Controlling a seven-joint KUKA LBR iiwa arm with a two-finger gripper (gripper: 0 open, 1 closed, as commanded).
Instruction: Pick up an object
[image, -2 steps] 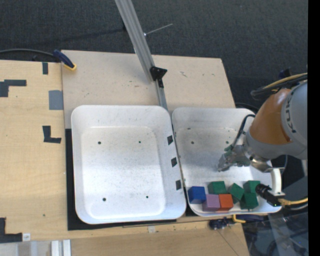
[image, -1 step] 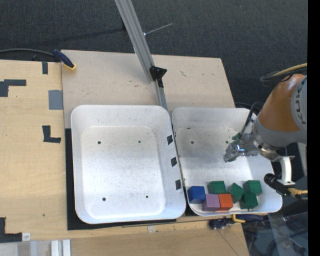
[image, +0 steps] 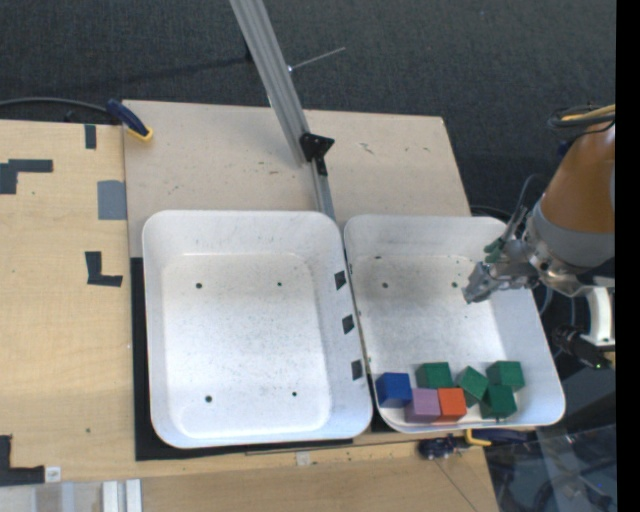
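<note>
Blocks, seven, crowd the right bin's (image: 520, 330) near edge: four green blocks (image: 470, 385), one blue block (image: 394, 388), one purple block (image: 427, 403), one orange block (image: 452, 402); gripper (image: 480, 285) above open floor, fingers' state untellable.

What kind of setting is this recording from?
Probably a robotics lab bench for grasping trials: two white bins on a plywood top, small coloured blocks in one, and the gripper above it.

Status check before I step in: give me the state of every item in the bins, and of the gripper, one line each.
gripper: above the right bin's upper right, nothing seen between its fingers
blue block: resting on the right bin floor, left end of the cluster
purple block: resting, touching the orange block
green blocks: four, resting loosely clustered
left bin: speckled floor, sitting flat
</note>
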